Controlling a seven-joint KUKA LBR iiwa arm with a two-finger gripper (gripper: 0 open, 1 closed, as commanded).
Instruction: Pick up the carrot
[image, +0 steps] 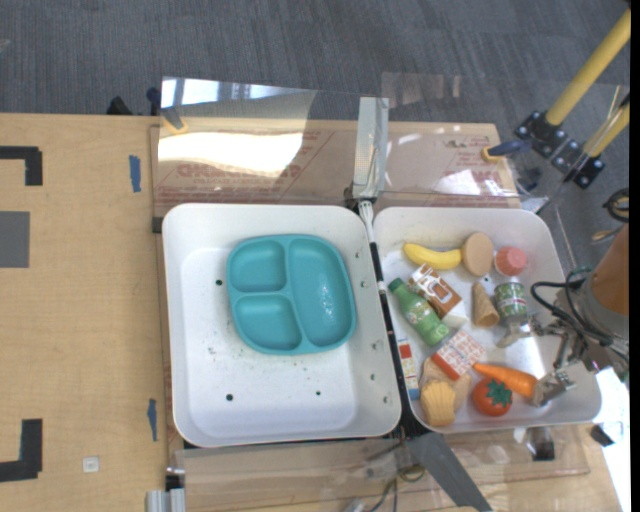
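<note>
camera view: the carrot (506, 379) lies in the right bin (560, 245), near that bin's front edge, orange with its tip pointing toward the bin's right wall. a tomato (491, 398) touches it just in front, and a corn cob (439, 402) sits to the left of the tomato. the gripper (556, 383) hangs just beside the carrot's tip, low over the same bin. whether its fingers are apart or together cannot be told; nothing is seen between them. the carrot rests on the bin floor, so the pick looks not yet done: closing on it and lifting are left. further back in the right bin lie a banana (432, 256), a green bottle (419, 311) and a can (510, 299). the left bin (190, 330) holds a teal divided plate (291, 293). both bins sit on a brown cardboard-covered bench (70, 300), with grey carpet behind.
</note>
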